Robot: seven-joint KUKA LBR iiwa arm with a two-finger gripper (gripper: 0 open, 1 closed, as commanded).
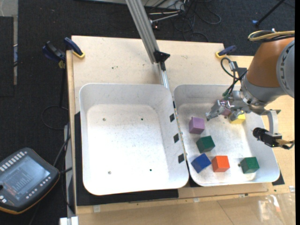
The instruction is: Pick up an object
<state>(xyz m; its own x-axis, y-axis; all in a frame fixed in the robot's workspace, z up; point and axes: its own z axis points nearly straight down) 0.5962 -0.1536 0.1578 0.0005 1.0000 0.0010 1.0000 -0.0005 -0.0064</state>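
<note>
The right bin (187,97) holds a purple cube (197,124), a dark green cube (205,144), a blue cube (201,162), an orange cube (221,163) and a green cube (249,164). A yellow block (238,118) lies at the bin's far right, partly hidden under the arm. My gripper (220,109) hangs over the back of the right bin, just left of the yellow block and above right of the purple cube. I see nothing clearly between its fingers.
The left bin (89,95) sits beside the right one. A slanted metal pole (143,22) crosses the bench's back. Clamps (74,48) grip the bench's far corners. A teach pendant (23,177) lies at lower left.
</note>
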